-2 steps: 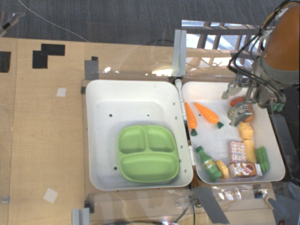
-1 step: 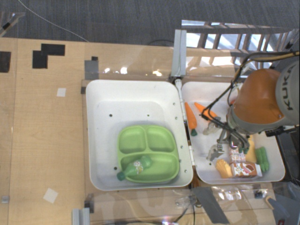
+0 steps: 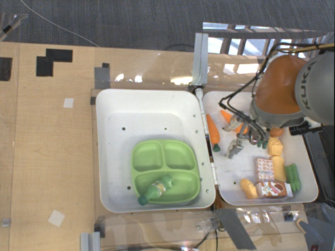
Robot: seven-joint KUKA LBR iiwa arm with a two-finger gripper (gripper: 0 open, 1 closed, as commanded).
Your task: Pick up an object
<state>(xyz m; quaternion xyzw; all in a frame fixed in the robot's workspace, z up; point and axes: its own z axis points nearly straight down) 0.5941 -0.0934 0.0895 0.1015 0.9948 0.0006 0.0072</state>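
The nearest candidate for pickup is the carrot point(image 3: 213, 130), lying in the right bin point(image 3: 228, 191) along that bin's left wall. Its long axis runs roughly from 12 o'clock to 6 o'clock, tilted slightly, with the green stem end at the lower tip. From the claw point(image 3: 234, 149), the carrot lies at about 10 o'clock, near but apart from it; white bin floor shows between the two.

The claw points down and toward 8 o'clock, over bare floor in the middle of the right bin. Nothing is seen between its fingers, so it grasps no object. Whether the fingers are spread or closed cannot be told at this resolution, since they appear as one small grey shape.

The coming move turns on this offset: the claw must shift toward 10 o'clock and turn so that its fingers close across the carrot's short width, not along its length. The wall beside the carrot probably leaves little room for one finger.

Other objects lie at 4 o'clock to 5 o'clock from the claw: a yellow corn piece point(image 3: 276, 147), a patterned packet point(image 3: 265, 168) and a small carton point(image 3: 273, 190). The left bin point(image 3: 112, 140) holds a green divided plate point(image 3: 165, 166) with a green bottle point(image 3: 155, 190) on it, well apart from the claw. Both bins rest on the desk point(image 3: 47, 166).
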